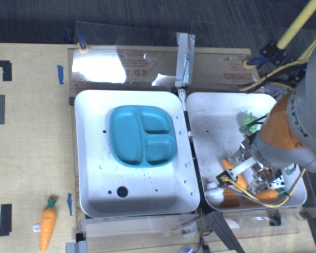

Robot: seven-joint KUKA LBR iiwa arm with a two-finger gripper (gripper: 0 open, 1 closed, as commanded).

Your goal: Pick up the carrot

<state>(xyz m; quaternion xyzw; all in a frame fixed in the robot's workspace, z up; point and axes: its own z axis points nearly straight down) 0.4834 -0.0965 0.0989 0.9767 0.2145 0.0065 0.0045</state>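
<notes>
In the right bin (pixel 210 120), my gripper (pixel 248 174) is lowered among a cluster of small items near the front edge. Orange carrot-like pieces lie around it: one (pixel 267 195) to its front right, another (pixel 241 182) just below the wrist, and a small orange tip (pixel 228 164) to its left. The wrist and cables hide how these pieces join. A toy carrot (pixel 47 223) with a green top lies outside the bins on the bench at the lower left, far from the arm.
The left bin (pixel 89 157) holds a blue divided plate (pixel 143 135). In the right bin lie a green item (pixel 248 122), a brown item (pixel 233 198) and a white item (pixel 215 195). Yellow cables loop along the front rim.
</notes>
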